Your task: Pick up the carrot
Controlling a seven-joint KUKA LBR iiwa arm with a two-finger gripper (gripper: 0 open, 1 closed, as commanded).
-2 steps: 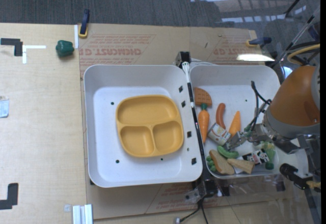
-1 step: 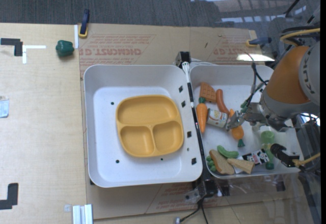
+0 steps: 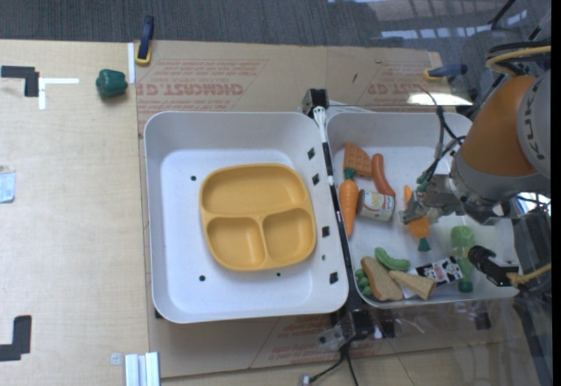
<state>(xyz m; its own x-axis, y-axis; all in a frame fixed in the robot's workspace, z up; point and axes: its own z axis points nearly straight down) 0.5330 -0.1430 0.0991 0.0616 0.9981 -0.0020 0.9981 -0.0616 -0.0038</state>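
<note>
Two white bins sit side by side on the bench. The left bin [image 3: 166,226] holds a yellow divided plate [image 3: 259,216] near its middle, with bare white floor all around it out to the walls. Just past the shared wall, the carrot [image 3: 348,203] lies lengthwise along the left edge of the right bin [image 3: 399,123], green top pointing away from the camera, touching or almost touching that wall. A small can [image 3: 379,205] lies just beside it on the right, and a waffle-like piece [image 3: 355,158] and a reddish sausage [image 3: 380,172] crowd the corner beyond its top (little open floor on any side of it). Nearer the camera lie a green pod [image 3: 392,259] and bread slices [image 3: 386,281]. The gripper [image 3: 421,209] is low over the middle of the right bin, well apart from the carrot, over a small orange piece [image 3: 420,227]; whether its claw is spread or clenched cannot be told.
</note>
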